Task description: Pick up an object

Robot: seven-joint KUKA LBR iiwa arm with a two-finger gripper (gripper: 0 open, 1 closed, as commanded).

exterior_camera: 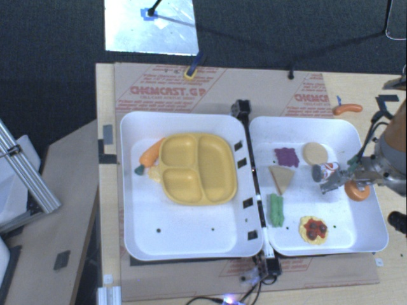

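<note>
My gripper reaches in from the right and hangs low over the right bin. Its tip is right beside a small white can with red and blue marks, and I cannot tell whether they touch. An orange round piece lies just behind the gripper, partly hidden by it. Elsewhere in this bin lie a purple piece, a beige disc, a tan wedge, a green strip and a small pizza-like disc.
The left bin holds a yellow divided plate with a carrot along its left side. A black divider runs between the bins. An orange item lies on the bench beyond the right bin.
</note>
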